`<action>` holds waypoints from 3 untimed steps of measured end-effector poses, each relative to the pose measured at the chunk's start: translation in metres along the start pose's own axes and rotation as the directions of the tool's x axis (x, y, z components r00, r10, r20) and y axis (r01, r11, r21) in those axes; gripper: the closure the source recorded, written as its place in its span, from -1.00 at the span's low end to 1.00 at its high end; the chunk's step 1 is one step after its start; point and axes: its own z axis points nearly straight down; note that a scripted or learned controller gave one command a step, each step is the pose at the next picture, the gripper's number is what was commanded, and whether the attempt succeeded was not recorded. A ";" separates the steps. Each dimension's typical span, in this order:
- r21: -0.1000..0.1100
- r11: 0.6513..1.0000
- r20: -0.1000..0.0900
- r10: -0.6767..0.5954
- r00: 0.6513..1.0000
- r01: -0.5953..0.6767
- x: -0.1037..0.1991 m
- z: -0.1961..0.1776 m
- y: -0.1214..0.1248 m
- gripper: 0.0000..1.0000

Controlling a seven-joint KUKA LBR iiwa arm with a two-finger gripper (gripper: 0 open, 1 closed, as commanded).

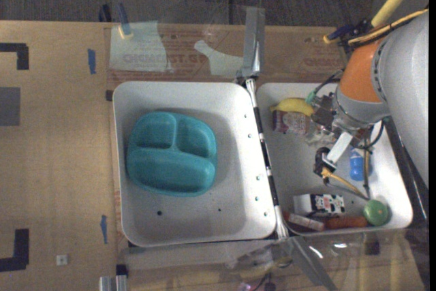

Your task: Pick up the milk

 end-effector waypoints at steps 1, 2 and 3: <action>0.007 0.995 -0.002 0.099 0.995 -0.099 0.050 -0.139 0.021 1.00; 0.009 0.876 0.003 0.483 0.876 -0.483 0.053 -0.155 0.009 1.00; 0.012 0.893 0.004 0.450 0.893 -0.450 0.095 -0.122 -0.045 1.00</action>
